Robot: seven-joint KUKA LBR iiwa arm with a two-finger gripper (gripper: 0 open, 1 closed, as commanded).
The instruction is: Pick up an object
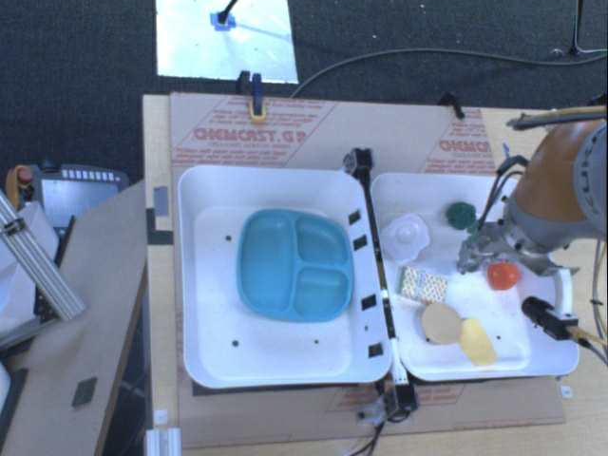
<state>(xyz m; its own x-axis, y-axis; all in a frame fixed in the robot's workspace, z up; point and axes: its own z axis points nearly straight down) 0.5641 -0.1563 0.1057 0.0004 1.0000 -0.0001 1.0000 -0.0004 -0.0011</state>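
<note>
Single overhead view, arm reaching in over the right bin (570,359). Landmark used throughout: the divider (373,274) between the two bins. The gripper (472,255) hangs low over the right bin, well right of the divider, with an orange-red ball (503,275) just beside it on the side away from the divider. Whether the fingers are released or clenched: cannot tell, the tips are small and blurred against the white floor, and nothing is visibly held between them. Other candidates in the right bin: a clear round lid or cup (407,236) just right of the divider; a small patterned packet (423,284) below that; a tan disc (441,323) and a yellow oblong piece (478,341) touching or nearly so, toward the near edge; a dark green lump (462,215) toward the far edge. Left of the divider, the left bin (204,350) holds a blue sectioned plate (294,264). Judgement: the step in hand is the descent and closure on the ball, the nearest target. To do it well, centre over the ball, since it looks offset to one side now; straddle it rather than nudging it, as a ball rolls off a one-sided contact; close only once low enough to grip at its widest part, then lift straight.
</note>
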